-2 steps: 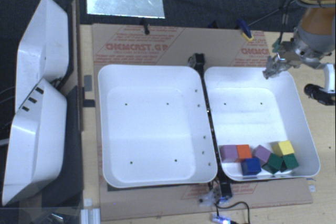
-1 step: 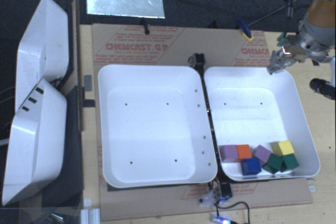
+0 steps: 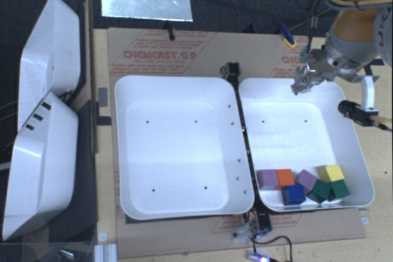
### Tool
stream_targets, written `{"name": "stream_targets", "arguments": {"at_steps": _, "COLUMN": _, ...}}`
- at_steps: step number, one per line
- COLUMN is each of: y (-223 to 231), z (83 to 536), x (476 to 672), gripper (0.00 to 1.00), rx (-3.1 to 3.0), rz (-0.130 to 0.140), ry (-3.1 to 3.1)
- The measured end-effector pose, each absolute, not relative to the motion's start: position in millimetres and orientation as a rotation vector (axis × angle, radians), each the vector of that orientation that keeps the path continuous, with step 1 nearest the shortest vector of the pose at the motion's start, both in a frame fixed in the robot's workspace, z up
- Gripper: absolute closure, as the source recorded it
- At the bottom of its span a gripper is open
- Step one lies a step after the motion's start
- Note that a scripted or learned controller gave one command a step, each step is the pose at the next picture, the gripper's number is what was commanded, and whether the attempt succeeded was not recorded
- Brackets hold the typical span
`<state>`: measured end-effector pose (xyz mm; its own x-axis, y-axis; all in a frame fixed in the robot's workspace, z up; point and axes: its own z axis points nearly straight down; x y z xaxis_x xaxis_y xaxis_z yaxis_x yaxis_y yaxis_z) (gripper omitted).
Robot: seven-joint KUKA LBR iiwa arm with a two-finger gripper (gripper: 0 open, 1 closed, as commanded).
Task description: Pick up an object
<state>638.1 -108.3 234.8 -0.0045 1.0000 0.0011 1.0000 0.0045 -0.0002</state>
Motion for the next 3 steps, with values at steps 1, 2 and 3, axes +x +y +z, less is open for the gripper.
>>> {"name": "stream_targets", "arguments": {"at_steps": 1, "y": -55, "z": 244, "x": 623.9, "gripper": 1.00, "rx": -2.217, "rz": -0.002, "ry": -2.227}}
{"name": "stream_targets", "arguments": {"at_steps": 2, "y": -10, "z": 241, "x": 602.3, "gripper": 1.00, "rx": -2.217, "rz": -0.002, "ry": -2.226}}
{"name": "stream_targets", "arguments": {"at_steps": 3, "y": 36, "z": 229, "x": 589.8, "gripper": 1.00, "rx": -2.217, "rz": -0.001, "ry": -2.225}}
